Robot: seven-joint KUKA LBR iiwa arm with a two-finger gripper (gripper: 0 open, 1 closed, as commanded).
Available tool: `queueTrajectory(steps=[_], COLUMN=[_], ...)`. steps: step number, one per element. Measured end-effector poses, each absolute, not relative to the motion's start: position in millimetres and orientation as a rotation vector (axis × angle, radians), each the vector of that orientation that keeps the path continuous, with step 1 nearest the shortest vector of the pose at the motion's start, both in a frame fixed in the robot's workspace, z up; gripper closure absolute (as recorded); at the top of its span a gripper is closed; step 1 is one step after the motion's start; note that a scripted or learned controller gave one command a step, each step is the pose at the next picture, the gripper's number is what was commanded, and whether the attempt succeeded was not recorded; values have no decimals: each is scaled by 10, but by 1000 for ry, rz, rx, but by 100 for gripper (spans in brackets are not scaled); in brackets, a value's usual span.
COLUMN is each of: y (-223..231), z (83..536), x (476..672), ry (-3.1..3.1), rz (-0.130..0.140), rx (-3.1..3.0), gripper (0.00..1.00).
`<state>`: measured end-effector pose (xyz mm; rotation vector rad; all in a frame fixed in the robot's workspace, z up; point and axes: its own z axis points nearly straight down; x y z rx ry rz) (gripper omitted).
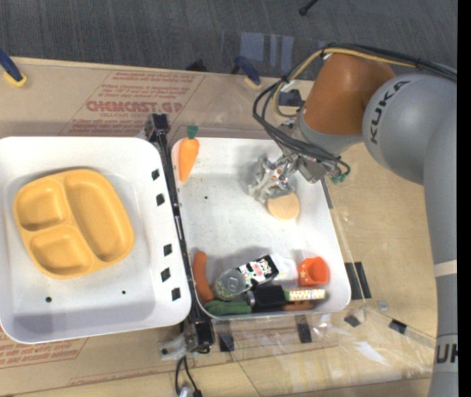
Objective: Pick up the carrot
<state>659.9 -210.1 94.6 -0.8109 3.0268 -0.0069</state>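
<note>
Two shallow white bins sit side by side on a cardboard-covered surface [136, 98]. The left bin [3, 222] holds a yellow divided tray [74, 222] with three compartments, lying flat toward the bin's left half. The right bin [218, 222] holds the carrot [187, 157], orange with a green top, lying in the far left corner against the bin's left wall, its green end toward the far side. The arm [401, 114], grey with an orange band, reaches in from the right, and its gripper [272, 180] hangs over the far right part of the right bin, well apart from the carrot. The gripper is just beside a round tan disc [284, 208] lying flat on the bin floor; whether they touch cannot be told. Whether the fingers are open or closed cannot be told, since metal parts and cables blur together there; nothing is seen between them. Along the near wall of the right bin lies a cluster of things: a red-orange sausage-shaped piece [201, 275] at the left, a green piece [227, 308] at the near edge, a round grey metal item [231, 284], a small white and black pack [260, 268], a dark bar [281, 296], and an orange cup [313, 271] at the right. Blue clamps [7, 66] grip the far edge of the cardboard.
</note>
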Motion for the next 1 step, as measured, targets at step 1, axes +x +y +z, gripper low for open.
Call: queueTrajectory(steps=[1], y=[-2099], z=[2964], x=[6438], ry=[3017], rz=[-26], rx=[-788], gripper=[100])
